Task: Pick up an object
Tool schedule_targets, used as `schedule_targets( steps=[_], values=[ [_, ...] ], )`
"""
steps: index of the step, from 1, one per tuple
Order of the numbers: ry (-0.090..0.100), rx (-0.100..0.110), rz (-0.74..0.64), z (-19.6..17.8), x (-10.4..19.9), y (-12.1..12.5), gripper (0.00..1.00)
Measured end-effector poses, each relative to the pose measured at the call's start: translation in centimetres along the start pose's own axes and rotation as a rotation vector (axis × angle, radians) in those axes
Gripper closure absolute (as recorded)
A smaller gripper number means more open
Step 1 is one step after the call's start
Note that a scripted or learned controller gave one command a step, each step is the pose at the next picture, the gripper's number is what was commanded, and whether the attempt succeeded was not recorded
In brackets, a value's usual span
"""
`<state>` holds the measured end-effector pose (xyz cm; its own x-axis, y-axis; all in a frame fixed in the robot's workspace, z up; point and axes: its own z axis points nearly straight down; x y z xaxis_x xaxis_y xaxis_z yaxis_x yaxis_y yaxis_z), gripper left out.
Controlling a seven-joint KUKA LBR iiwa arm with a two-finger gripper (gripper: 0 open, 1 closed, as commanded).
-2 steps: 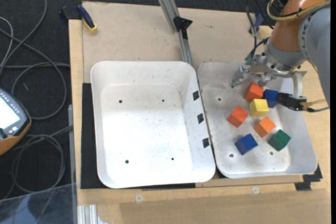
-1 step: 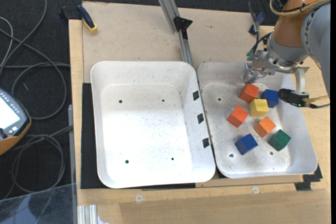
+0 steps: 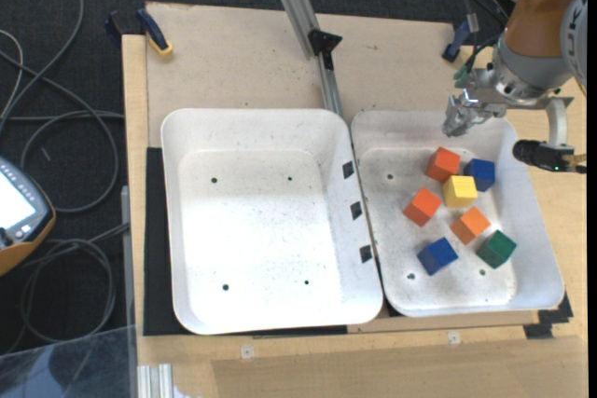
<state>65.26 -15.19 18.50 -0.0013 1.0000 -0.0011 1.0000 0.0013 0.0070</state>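
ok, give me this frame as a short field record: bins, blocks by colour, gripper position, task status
left bin: shallow white plastic bin, no blocks visible in it
right bin: shallow white plastic bin, holds all the blocks
blocks: seven small cubes, clustered in the right bin's right half
orange: three
blue: two
yellow: one
green: one
gripper: two-finger gripper above the right bin's far edge, just beyond the cluster
task status: nothing seen between its fingers; no block lifted

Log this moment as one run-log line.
arm: above right bin far edge | gripper: holding nothing seen | blocks: seven, clustered in right bin | pick: not done
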Motion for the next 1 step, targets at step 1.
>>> schedule_targets(
  steps=[1],
  values=[
    [-0.001, -0.002, 0.000, -5.54, -0.01, 0.24, 1.00]
  ],
)
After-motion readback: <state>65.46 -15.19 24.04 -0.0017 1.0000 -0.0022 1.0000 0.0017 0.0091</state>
